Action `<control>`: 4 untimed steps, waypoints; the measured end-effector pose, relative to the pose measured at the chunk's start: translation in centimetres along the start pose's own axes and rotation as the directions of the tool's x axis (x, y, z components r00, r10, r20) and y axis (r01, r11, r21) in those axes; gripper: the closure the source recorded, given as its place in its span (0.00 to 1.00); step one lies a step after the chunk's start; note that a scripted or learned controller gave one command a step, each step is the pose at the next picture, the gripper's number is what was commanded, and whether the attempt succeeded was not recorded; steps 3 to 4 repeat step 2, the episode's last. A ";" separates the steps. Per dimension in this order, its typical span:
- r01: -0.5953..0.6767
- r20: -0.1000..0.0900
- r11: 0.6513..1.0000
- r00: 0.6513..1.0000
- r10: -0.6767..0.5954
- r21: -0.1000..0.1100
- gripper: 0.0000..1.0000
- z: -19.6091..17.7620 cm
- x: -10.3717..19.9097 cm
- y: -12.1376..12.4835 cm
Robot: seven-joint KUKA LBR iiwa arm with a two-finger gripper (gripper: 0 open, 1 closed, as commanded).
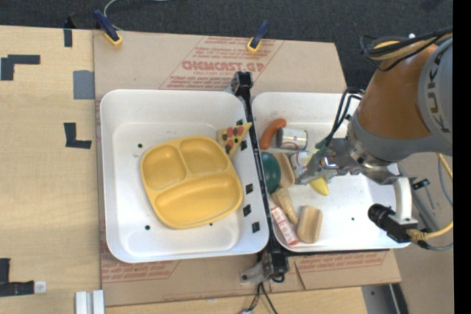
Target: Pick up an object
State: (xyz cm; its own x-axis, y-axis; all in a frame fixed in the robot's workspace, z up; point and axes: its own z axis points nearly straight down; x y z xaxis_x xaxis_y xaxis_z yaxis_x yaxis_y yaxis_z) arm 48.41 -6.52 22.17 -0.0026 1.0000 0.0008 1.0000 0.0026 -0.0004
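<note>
Now | bins (118, 158): 2 | yellow tray (193, 182): 1 | gripper (315, 167): 1

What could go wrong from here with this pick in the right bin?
1. Clutter: the end effector sits low among tightly packed items, with a yellow piece and a green object close by, so it may nudge or grab the wrong one.
2. The metal can and orange carrot-like toy lie beside its path and could get knocked aside.

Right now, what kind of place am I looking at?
Probably a robot grasping test bench: two white bins clamped on cardboard, toy items like a yellow divided plate, and a KUKA arm reaching in.
</note>
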 end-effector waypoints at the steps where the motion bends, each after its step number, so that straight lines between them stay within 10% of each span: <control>1: 0.001 0.000 1.000 1.000 -0.001 0.001 1.00 -1.2 6.8 0.0; 4: 0.000 0.000 1.000 1.000 0.000 0.001 1.00 -2.2 11.3 0.0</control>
